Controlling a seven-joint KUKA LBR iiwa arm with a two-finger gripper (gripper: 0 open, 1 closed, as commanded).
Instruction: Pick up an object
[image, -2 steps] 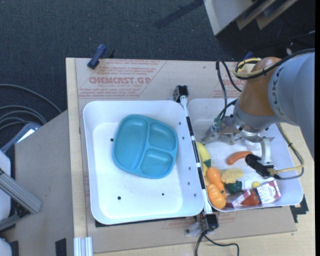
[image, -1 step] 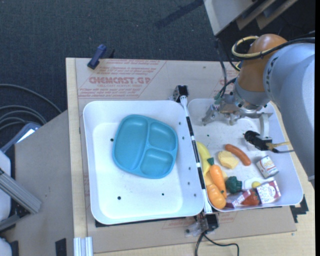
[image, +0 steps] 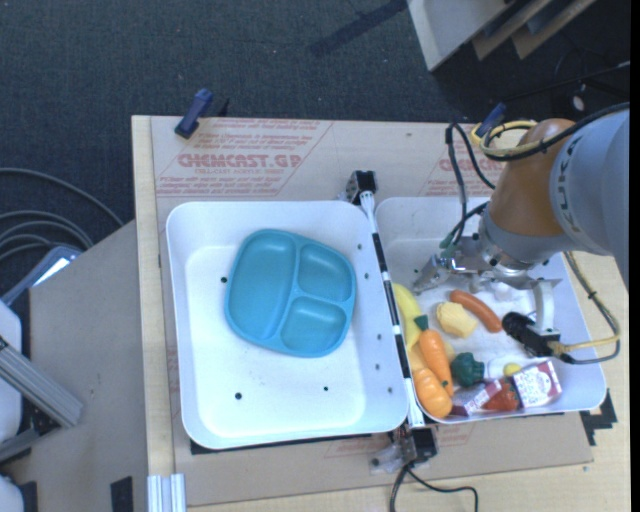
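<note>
Over the right bin, the gripper hangs near the far end; whether it is open or closed cannot be told. Just on the camera's side of it lies an orange-red toy sausage, smooth and rounded, its long axis slanting from far-left to near-right. Touching it sits a lumpy yellow toy potato, and nearer still a glossy plastic carrot lies beside the left wall. A blue plate with 3 compartments rests in the left bin, well apart.

Robotics lab, bench, two white bins
</note>
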